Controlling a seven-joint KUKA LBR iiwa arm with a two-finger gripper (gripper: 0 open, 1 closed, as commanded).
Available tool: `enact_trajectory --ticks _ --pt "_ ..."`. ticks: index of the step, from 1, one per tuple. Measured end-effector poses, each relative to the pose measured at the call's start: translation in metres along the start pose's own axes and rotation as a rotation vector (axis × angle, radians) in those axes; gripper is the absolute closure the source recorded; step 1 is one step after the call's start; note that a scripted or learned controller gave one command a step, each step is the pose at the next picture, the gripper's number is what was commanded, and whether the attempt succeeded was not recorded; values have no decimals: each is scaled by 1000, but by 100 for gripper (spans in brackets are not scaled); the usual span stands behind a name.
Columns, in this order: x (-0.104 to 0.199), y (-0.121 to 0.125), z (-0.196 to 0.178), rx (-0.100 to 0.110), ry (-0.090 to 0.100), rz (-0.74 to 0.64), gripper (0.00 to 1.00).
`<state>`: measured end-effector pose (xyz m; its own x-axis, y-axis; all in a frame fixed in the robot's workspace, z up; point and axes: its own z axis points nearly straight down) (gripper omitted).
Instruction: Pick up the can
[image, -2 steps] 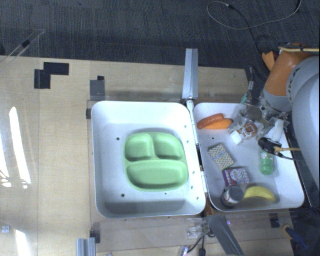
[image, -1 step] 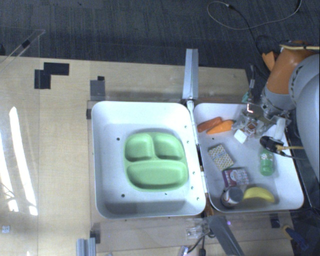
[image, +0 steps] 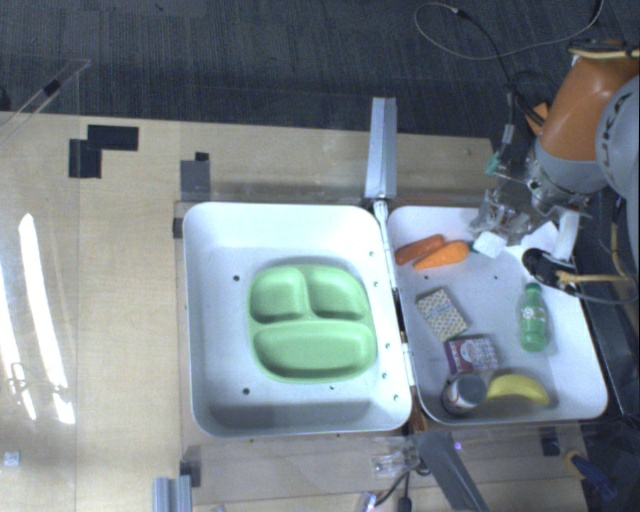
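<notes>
Wooden bench (image: 100, 300) held two bins: left bin (image: 215, 400) carried your green tray (image: 311, 322); right bin (image: 590, 385) had carrots (image: 432, 252), bottle (image: 533, 318), banana (image: 517, 389), and can (image: 463, 393) at its near edge. Gripper (image: 497, 225) hovered at far edge; opening unclear.

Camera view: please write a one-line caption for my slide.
End effector hovers at the right bin's far edge near the carrots; the can lies beside a banana.

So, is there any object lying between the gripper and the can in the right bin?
Yes. The gripper is at the right bin's far edge, and the can is at the near edge. The patterned packet and the purple packet lie between them. The banana touches the can's right side.
</notes>
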<state>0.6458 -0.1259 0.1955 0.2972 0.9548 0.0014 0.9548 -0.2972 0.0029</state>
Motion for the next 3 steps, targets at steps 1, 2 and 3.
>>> enact_trajectory --ticks 1,2,3 --pt "36 -33 -38 2 -1 152 100" --pt "36 -33 -38 2 -1 152 0" --pt "-34 -54 52 3 -2 227 0"
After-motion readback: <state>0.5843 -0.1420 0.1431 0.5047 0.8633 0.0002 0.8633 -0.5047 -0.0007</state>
